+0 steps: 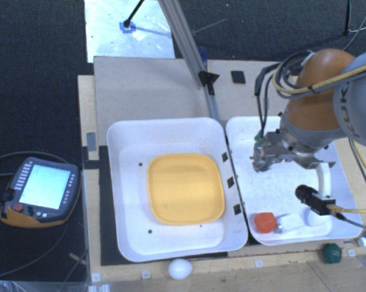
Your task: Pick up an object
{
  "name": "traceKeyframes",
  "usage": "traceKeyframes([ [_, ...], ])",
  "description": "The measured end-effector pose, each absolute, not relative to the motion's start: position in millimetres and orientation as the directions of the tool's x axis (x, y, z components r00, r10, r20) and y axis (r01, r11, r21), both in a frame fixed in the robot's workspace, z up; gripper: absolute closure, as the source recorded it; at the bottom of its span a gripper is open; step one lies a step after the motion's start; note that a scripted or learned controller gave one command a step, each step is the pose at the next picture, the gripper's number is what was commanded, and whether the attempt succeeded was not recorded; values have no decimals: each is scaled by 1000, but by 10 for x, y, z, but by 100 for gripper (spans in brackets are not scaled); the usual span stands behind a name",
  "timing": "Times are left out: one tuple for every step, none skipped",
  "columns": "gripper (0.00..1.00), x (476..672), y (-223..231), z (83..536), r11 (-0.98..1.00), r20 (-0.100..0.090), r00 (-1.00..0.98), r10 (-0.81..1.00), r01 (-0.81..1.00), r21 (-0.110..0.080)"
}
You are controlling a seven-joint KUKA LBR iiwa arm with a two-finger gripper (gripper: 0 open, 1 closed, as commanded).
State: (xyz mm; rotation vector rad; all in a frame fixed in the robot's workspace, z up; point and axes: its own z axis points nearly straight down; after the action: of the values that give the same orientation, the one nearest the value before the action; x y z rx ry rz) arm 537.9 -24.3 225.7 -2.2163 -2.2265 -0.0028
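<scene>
- Hovering over the right bin (244,170), the hand (264,157) sits near that bin's far-left part, low above its floor; whether it is spread or pressed together cannot be told.
- An orange-red object (265,222) lies at the right bin's near-left corner, well apart from the hand, toward the desk's near edge.
- Just beside it, along the bin's near wall, lies a white object (292,222).
- A yellow square plate (186,188) lies in the middle of the left bin (121,174).
- A white ball (180,269) and a dark green ball (332,253) rest on the desk (145,84) outside the bins, along its near edge.
</scene>
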Motion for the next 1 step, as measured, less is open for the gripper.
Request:
traceKeyframes([
  [100,5272,262,2169,5,1,-5,1000,1000,0],
])
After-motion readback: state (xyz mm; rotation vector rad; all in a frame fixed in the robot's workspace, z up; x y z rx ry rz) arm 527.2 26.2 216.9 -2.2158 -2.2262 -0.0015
